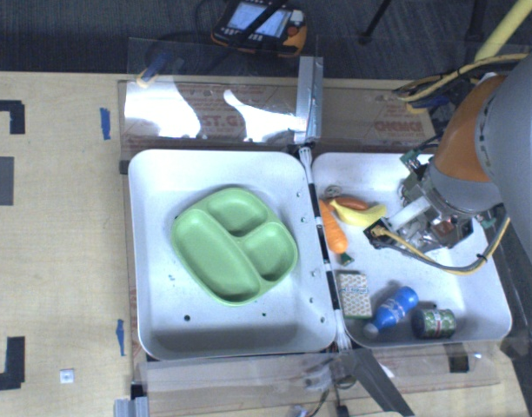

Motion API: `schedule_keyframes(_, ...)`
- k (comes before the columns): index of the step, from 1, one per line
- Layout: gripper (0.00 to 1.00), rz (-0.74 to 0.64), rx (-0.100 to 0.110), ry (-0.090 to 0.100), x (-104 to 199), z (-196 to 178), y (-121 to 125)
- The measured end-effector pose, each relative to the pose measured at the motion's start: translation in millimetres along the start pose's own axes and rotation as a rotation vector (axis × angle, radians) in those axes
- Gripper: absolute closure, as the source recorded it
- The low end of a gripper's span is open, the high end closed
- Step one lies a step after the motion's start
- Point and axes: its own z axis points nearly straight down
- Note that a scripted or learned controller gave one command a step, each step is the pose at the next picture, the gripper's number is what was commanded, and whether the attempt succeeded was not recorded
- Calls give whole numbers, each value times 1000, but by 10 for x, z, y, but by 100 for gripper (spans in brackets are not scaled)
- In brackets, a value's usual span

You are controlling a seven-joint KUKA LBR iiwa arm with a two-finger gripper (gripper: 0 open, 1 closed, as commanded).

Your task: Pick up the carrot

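Orange carrot (334, 228) lies along the left wall of the right bin (501, 298), long axis running near-to-far. The gripper (381, 232) sits just to its right, over the banana (360, 215); I cannot tell its opening.

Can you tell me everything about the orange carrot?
The carrot is a small, smooth orange piece that looks like plastic toy food. It lies flat in the right bin, close against the bin's left wall, pointing from top to bottom of the picture. Its upper end sits next to the yellow banana. The gripper is nearby on its right, not touching it.
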Motion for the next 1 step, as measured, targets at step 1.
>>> schedule_keyframes(1,100,175,-4,5,325,-627,518)
